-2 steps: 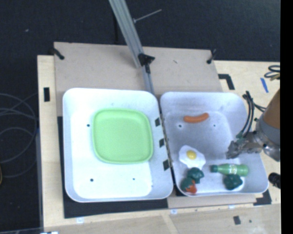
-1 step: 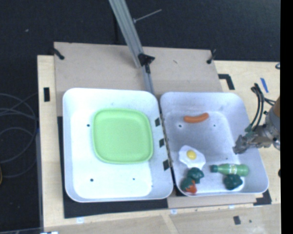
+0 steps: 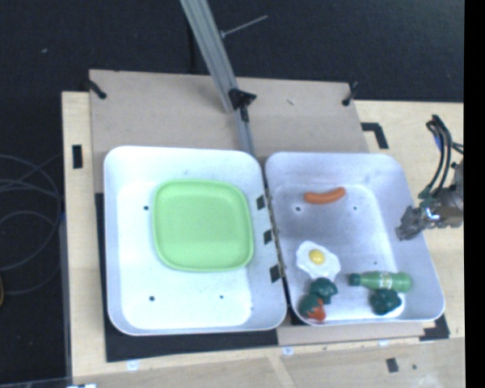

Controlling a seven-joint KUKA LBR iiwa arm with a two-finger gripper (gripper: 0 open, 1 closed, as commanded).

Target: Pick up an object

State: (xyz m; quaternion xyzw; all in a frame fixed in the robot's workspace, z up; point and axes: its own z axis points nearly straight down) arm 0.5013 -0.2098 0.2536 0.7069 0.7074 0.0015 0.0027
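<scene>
Strawberry (image 3: 314, 306) front (right bin (image 3: 404, 186)) — end effector (image 3: 410, 225) at rim.

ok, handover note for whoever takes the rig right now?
Pincer: at the right bin's right rim, with nothing visibly between its fingers; open or shut can't be told.
Right bin: orange sausage, fried egg toy, green plastic bottle, two dark green toys at the front wall, one with red.
Left bin: light green square plate.
Done: nothing picked yet.
Left: descend and grasp one object.
</scene>
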